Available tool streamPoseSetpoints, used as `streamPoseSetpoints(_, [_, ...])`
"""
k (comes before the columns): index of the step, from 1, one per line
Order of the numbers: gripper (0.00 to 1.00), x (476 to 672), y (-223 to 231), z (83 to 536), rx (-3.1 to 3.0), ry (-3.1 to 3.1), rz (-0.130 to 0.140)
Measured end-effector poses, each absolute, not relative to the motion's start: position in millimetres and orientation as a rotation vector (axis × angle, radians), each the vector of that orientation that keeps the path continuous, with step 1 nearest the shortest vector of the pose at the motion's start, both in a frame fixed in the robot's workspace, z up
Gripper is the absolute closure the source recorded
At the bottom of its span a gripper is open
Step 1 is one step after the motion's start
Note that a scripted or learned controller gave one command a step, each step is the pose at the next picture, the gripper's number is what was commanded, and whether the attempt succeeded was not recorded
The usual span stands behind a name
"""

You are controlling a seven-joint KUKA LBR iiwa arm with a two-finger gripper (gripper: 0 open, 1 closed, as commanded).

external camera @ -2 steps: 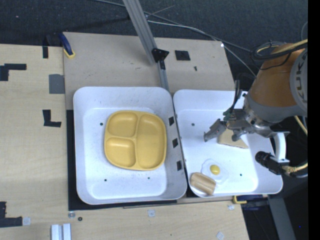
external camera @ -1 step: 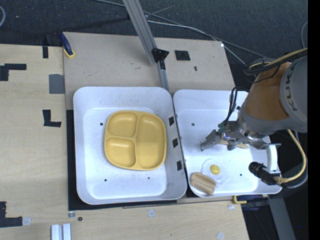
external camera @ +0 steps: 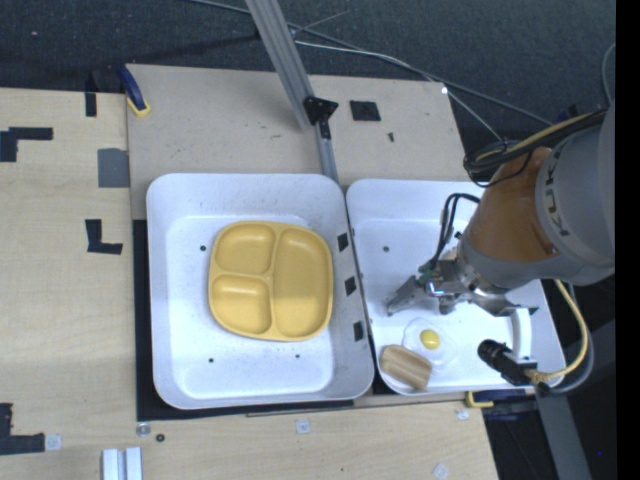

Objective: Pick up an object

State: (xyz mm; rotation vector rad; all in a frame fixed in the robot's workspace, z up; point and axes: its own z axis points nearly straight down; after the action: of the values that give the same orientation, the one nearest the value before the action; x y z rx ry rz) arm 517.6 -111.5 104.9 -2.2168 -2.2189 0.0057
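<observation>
Light wood bench (external camera: 250, 118) with black tape marks, dark carpet behind, thin cables across it. Left white bin (external camera: 170, 268) holds a yellow divided plate (external camera: 270, 280). Right white bin (external camera: 400, 218): a fried-egg toy (external camera: 430, 341) and a tan bread-like piece (external camera: 405, 366), probably, at the near edge. The hand (external camera: 420, 293) hangs just above the egg, fingers spread, nothing between them.

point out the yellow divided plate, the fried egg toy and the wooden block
yellow three-compartment plastic plate (external camera: 270, 280), camera view, on the central divider ridge
white fried egg toy with yellow yolk (external camera: 430, 340), camera view, on the yolk
light brown wooden block (external camera: 405, 367), camera view, on its top face
</observation>
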Motion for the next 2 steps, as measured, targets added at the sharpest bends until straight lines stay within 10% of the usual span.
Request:
streamPoseSetpoints(1, [1.00,517.9,-111,117,-2.216,-2.220,0.004])
streamPoseSetpoints(2, [1.00,510.2,-115,174,-2.223,-2.223,-0.002])
